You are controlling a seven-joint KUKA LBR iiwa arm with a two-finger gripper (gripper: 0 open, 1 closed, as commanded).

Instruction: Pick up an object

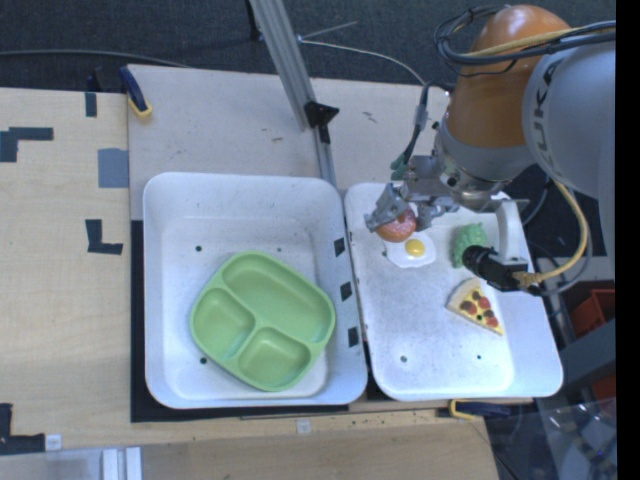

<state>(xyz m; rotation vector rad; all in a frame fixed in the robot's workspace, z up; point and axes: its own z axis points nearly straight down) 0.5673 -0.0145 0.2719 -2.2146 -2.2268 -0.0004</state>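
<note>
Across 2 bins [160,268]: 1 green plate [262,320], 1 fried egg [412,252], 1 pizza slice [476,306].

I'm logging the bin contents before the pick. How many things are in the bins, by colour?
Green: 2, tray and broccoli
Red: 1, tomato at the gripper
White and yellow: 1, egg
Yellow and red: 1, pizza slice
Total: 5

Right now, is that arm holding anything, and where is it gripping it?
It cannot be told. The gripper sits right over a small round red toy in the right white bin, hiding any hold.
</note>
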